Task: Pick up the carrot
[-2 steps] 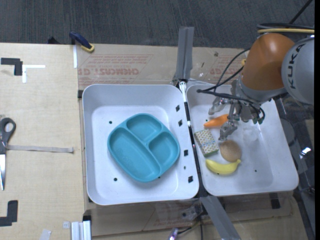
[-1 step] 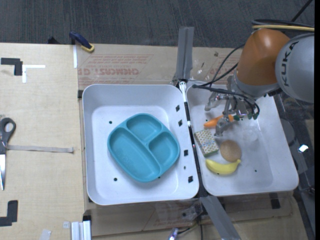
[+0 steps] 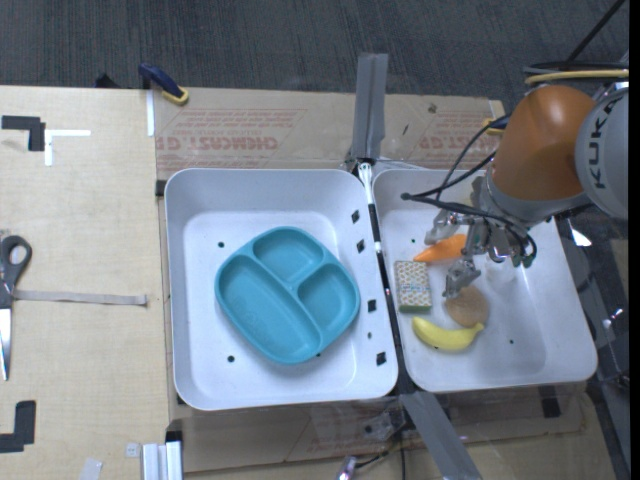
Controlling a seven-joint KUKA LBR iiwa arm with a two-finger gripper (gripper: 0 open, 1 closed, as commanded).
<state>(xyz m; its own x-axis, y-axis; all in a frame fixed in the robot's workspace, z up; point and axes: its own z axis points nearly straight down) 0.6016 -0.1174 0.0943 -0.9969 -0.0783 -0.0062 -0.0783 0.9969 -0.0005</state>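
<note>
The big grey arm (image 3: 600,158) reached in from the right, and its orange band bent down over the right bin (image 3: 540,353). Its gripper (image 3: 462,258) pointed down into that bin. The carrot (image 3: 440,250) sat right at the gripper's tip, but I could not tell if it was being pinched. Just below lay a spotty sponge (image 3: 412,284), a brown round thing (image 3: 466,309) and a banana (image 3: 446,335). The left bin (image 3: 190,268) had a blue plate (image 3: 287,294).

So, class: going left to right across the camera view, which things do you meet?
Scissors → blue divided plate → sponge → banana → gripper
</note>
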